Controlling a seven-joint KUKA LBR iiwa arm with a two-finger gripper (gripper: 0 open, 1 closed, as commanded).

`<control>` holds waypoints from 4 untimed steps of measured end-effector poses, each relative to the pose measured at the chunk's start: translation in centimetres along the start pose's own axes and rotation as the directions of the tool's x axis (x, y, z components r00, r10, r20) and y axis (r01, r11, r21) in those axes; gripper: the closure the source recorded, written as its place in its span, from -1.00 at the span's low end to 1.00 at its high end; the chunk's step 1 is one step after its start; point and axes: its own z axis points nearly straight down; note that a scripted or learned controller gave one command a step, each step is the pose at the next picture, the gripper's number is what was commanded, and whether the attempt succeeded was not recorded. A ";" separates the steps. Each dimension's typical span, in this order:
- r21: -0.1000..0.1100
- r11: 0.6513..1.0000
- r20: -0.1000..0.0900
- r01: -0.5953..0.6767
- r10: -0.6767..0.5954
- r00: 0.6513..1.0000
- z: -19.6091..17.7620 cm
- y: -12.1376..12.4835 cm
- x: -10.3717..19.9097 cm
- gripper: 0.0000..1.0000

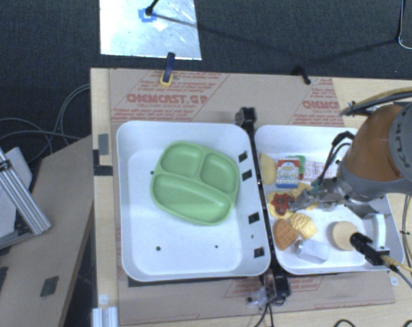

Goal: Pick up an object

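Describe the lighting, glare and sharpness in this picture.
Camera view: even, soft overhead light; the white bins look slightly washed out; strong glare on the shiny sheet at the top; the green divided plate reads clearly; the small items near the gripper are soft and hard to separate.

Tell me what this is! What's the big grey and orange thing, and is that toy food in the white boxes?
The big grey and orange thing is a robot arm. It reaches in from the right side of the picture. A camera fixed above the bench took this photo, looking down at a slant.

On the bench sit two shallow white bins. The left bin has a green plate with three sections. The right bin has a pile of small things that look like toy food: a little packet with a red and green label, something red, a ridged orange-brown piece and a pale round piece.

The arm's hand, called a gripper, is low over that pile. Its job is to pick one thing up. I can't see anything held in it.
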 end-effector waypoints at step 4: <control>-0.004 1.000 0.001 0.005 -0.005 1.000 -10.1 0.9 0.9 1.00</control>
